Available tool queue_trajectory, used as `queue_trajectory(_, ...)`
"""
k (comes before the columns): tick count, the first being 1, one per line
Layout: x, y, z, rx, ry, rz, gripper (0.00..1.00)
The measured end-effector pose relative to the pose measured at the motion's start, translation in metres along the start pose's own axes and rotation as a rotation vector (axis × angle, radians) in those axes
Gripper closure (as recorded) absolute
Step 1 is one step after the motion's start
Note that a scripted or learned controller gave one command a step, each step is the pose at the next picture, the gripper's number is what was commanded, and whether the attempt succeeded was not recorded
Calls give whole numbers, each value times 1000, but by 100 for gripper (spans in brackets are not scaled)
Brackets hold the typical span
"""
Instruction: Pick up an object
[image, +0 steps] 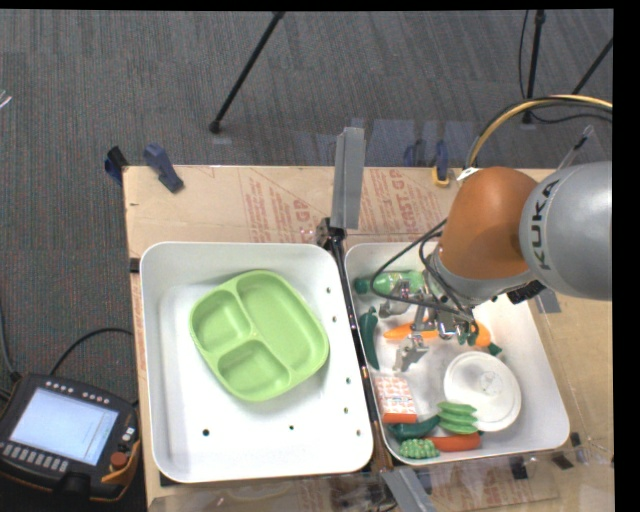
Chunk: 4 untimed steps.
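A: Where is the gripper seen?

B: It is seen over the right bin, below the orange band of the grey arm. It is lowered among the toys just left of the white round lid. Metal parts and cables are seen there, but how far the fingers are parted cannot be told, and nothing can be seen held between them.

A: Which object lies nearest to it?

B: A toy carrot is seen at the gripper, just above the white lid. Its long axis is laid roughly left to right across the bin, with a slight tilt. It is partly covered by the gripper, so which way its tip points cannot be made out. Whether it is being touched cannot be told either.

A: What else is placed around the white lid?

B: A green bottle-like item is found above and left of the lid, near the bin's far wall. A dark green vegetable is laid along the bin's left wall, its long axis nearly top to bottom. A small red-and-white box is set left of the lid. Green pea pods and another orange piece are gathered just below it.

A: And the other bin?

B: In the left bin, well left of the lid, a light green divided plate is laid flat.
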<state>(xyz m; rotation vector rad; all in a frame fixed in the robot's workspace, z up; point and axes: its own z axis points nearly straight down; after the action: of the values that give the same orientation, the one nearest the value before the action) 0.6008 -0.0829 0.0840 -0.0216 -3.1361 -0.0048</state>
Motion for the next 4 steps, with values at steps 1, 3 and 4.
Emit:
queue_trajectory(1, 1, 1, -7, -1, 4, -2, 100)
queue_trajectory(3, 1, 2, -13, -3, 8, -4, 100)
queue_trajectory(4, 68, -10, 0, 0, 1, 137, 100)
